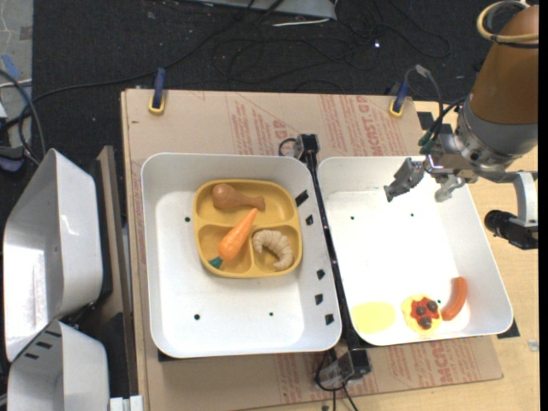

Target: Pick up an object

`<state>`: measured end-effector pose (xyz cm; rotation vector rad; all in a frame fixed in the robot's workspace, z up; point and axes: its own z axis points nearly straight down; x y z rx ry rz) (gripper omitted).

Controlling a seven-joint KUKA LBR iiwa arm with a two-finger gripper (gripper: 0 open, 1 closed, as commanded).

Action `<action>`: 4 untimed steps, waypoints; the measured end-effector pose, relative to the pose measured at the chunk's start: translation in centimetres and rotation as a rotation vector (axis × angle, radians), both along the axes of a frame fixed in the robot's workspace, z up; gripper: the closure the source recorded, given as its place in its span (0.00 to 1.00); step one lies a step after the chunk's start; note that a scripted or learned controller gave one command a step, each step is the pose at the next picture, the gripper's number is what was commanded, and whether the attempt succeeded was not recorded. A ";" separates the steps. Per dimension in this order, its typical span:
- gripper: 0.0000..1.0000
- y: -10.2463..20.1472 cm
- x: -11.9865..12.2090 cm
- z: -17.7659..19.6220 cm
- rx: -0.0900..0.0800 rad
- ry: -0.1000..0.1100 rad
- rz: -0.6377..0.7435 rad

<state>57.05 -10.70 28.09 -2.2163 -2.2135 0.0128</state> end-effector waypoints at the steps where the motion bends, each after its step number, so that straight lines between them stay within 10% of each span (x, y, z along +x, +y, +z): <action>1: 0.00 0.0 0.2 0.7 -0.001 -0.012 0.002; 4: 0.00 1.5 -0.7 -17.8 0.000 -0.007 0.000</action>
